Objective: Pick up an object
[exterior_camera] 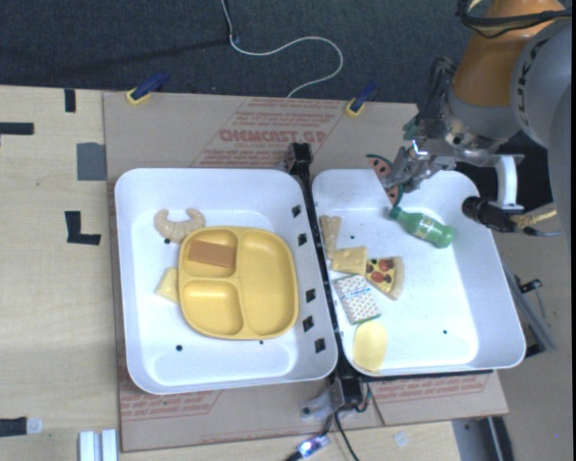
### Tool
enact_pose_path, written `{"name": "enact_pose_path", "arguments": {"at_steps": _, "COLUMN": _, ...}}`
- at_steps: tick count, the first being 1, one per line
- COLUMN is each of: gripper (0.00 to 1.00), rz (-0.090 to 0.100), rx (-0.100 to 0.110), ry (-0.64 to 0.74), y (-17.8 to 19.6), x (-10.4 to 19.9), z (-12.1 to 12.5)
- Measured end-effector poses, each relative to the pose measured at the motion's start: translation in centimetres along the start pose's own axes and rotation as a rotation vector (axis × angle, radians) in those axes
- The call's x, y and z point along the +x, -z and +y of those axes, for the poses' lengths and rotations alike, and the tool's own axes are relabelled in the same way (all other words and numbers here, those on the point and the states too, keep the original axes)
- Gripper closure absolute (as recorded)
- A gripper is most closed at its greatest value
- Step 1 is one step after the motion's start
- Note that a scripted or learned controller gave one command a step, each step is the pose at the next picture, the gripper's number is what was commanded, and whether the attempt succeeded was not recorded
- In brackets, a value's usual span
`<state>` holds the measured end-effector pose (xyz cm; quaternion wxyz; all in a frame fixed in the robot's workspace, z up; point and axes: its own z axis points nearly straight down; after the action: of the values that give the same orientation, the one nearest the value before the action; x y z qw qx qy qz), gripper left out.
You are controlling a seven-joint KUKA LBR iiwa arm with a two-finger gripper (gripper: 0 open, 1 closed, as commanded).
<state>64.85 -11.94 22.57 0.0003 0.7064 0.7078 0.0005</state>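
Note:
My gripper [401,175] hangs over the far edge of the right bin [480,334], below the orange-banded wrist. A small red and green piece [378,165] shows right at its left side; I cannot tell if it is held. Just below the gripper a green bottle [422,227] lies on its side. Along the bin's left part lie a tan cone [328,229], a cheese wedge [348,260], a pizza slice [385,276], a checkered packet [358,302] and a pale yellow disc [369,346].
The left bin [139,353] holds a yellow divided plate [254,296] with a brown slab [211,252] in one compartment, a croissant [178,223] and a yellow wedge [166,283]. A black divider [312,257] runs between the bins. A white cable [288,46] lies beyond the bench.

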Motion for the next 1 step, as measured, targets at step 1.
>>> {"name": "enact_pose_path", "arguments": {"at_steps": 1, "gripper": 1.00, "rz": 0.000, "rx": 0.006, "ry": -0.001, "y": -0.99, "x": 2.08, "z": -4.57}}
